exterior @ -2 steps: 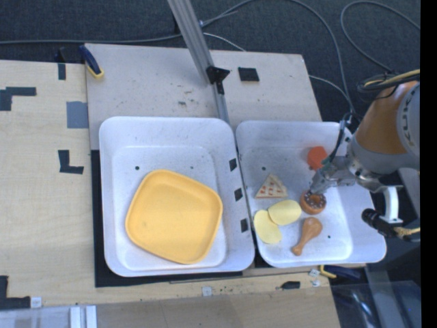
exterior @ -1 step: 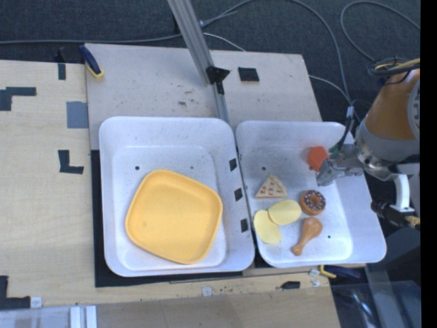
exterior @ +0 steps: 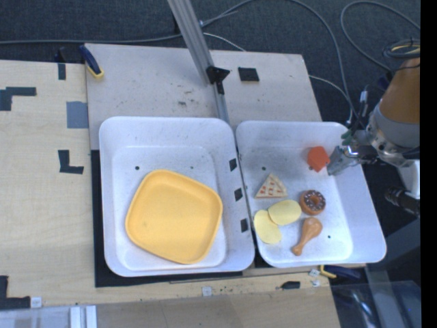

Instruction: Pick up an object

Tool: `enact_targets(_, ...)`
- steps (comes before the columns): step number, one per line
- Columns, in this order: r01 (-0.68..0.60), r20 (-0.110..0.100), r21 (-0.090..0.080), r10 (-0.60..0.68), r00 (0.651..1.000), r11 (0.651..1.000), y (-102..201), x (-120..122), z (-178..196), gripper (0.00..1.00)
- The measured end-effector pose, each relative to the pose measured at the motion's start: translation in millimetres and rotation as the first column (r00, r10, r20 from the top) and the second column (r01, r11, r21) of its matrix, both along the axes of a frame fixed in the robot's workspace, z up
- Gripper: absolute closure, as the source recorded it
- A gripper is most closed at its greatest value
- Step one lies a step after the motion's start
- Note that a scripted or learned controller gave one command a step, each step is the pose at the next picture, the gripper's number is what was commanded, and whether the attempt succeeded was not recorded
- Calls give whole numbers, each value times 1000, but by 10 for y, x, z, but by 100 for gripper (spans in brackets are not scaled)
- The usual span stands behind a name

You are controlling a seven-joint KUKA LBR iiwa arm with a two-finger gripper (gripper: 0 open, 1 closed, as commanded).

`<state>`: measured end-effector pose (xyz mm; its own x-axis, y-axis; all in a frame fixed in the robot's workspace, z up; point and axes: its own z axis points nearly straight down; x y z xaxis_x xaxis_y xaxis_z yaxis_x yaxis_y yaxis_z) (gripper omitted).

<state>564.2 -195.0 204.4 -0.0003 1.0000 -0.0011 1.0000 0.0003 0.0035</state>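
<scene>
A pale wooden bench (exterior: 41,183) carries a speckled white board (exterior: 157,80) toward its back edge; two shallow white bins sit side by side on it, the left bin (exterior: 113,139) touching the right bin (exterior: 362,241); a blue-and-yellow tool (exterior: 91,61) lies at the board's back left corner.

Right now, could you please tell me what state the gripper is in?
Gripper: at the right edge of the right bin, beside the red block; nothing visibly between its fingers, and open or shut cannot be told.

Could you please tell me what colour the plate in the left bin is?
The plate is plain yellow, seen clearly in the overhead camera view.
</scene>
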Motion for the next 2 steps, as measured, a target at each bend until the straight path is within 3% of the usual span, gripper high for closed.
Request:
enact_targets(1, 0, -2, 1, 0, 1000, 1000, 2, 4, 221, 100)
enact_targets(2, -5, -3, 2, 5, 1000, 1000, 569, 124, 311, 100)
